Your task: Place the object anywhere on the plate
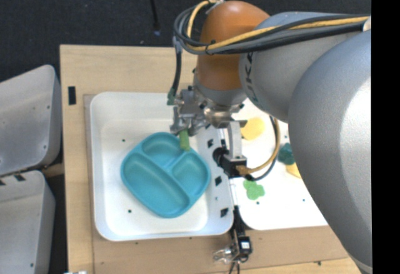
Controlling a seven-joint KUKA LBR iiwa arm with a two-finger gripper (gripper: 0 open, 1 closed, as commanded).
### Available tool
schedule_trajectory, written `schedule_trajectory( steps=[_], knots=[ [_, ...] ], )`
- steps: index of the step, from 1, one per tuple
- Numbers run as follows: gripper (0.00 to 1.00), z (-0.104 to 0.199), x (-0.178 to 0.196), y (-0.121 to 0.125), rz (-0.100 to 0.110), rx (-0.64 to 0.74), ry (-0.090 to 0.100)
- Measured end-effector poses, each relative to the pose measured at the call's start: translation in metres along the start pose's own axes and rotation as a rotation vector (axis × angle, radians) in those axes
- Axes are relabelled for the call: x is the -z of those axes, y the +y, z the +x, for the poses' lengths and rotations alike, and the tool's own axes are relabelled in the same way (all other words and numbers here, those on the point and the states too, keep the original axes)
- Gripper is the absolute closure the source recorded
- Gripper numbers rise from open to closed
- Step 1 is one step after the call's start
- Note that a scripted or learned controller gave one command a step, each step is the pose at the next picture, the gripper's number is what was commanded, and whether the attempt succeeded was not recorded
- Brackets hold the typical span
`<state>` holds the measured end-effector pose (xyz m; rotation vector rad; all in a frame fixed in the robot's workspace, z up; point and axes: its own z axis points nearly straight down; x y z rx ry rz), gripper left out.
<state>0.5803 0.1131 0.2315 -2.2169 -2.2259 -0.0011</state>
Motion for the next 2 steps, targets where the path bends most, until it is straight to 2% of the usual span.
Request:
schedule_trajectory(
  steps=[1,2],
  knots=[
    [1.00,-0.0019,0.0012,0.0018,-0.001,-0.002,0.000],
    [0.00,-0.0020,0.0012,0.0018,0.000,-0.003,0.000]
  ],
)
